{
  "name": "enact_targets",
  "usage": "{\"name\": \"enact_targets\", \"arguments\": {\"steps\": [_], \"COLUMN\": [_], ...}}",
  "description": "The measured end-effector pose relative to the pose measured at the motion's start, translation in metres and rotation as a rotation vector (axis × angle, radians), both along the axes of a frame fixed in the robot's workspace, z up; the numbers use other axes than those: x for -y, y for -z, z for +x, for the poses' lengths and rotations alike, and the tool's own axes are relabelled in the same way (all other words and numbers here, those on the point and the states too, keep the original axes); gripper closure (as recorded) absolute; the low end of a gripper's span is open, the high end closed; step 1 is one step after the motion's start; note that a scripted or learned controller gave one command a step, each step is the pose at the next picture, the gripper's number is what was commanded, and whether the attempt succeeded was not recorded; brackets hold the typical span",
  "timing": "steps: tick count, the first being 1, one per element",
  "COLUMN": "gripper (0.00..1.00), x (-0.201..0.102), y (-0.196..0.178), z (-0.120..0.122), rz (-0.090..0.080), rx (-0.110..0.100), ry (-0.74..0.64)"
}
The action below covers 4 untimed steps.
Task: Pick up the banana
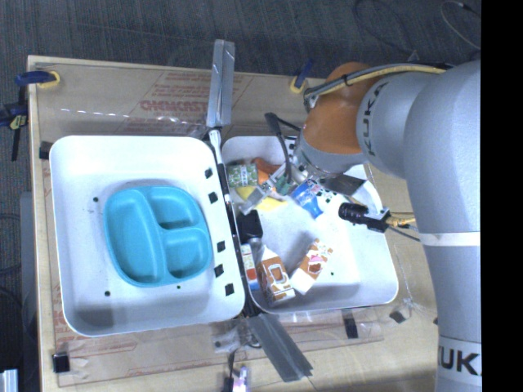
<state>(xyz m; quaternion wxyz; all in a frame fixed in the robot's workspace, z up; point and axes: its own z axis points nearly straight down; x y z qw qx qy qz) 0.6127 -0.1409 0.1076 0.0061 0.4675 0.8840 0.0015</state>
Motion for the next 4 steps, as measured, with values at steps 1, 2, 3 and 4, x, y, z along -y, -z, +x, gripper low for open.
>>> {"name": "enact_targets", "arguments": {"steps": [1,2,3,4], "gripper": [0.0,0.0,0.0,1.0], "x": [-0.005,0.003,-0.023,-0.02], "y": [-0.085,-0.035,0.011,0.0], "z": [-0.038,-0.017,0.002,0.003], "rz": [0.003,0.004,-0.019,-0.023], "rx": [-0.014,-0.018,-0.004,-0.004], "ry": [0.085,0.033,0.036,0.038]}}
